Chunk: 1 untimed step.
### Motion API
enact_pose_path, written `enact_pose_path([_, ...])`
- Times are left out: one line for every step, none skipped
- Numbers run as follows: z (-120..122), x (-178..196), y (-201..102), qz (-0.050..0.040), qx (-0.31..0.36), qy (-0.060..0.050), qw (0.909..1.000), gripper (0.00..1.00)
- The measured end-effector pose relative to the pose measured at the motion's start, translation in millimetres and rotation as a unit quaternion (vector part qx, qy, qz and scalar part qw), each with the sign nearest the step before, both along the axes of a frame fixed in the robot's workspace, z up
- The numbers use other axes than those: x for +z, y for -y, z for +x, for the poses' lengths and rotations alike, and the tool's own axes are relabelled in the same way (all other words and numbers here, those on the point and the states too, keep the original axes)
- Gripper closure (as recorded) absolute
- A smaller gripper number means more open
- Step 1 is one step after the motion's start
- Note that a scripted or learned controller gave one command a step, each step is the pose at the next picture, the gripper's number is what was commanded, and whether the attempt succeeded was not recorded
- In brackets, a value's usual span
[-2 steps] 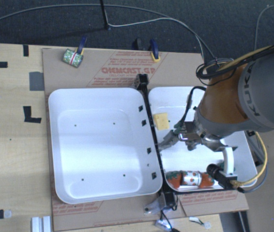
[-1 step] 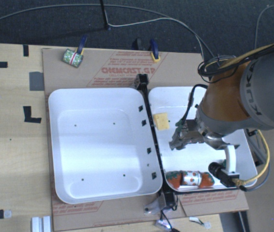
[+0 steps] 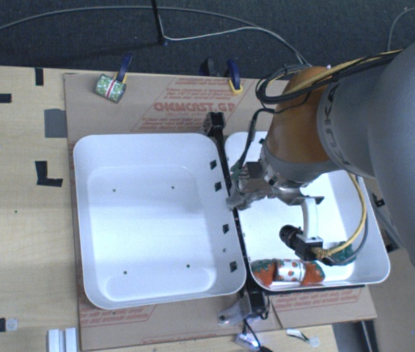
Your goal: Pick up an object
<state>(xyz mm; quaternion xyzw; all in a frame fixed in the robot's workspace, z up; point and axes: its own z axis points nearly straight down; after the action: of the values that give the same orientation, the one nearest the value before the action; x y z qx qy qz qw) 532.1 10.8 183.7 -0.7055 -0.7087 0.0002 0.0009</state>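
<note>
Hand [image 3: 248,193] over bin [image 3: 375,270] on CHEMCAST board [image 3: 185,108]

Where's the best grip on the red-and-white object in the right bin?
The red-and-white object lies lengthwise against the near wall of the right bin, so a side approach looks blocked. Probably come straight down from above and close across its narrow width at the white middle section.

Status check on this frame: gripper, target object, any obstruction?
Gripper low at left wall of right-hand white bin; grip unreadable. Orange, red and white object lies apart, against that bin's near wall. No loose item between them.
</note>
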Motion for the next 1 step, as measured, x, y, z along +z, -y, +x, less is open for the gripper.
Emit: enact_pose_path([10.4, 12.3, -80.2, 0.0004, 0.002, 0.001, 1.0, 1.0])
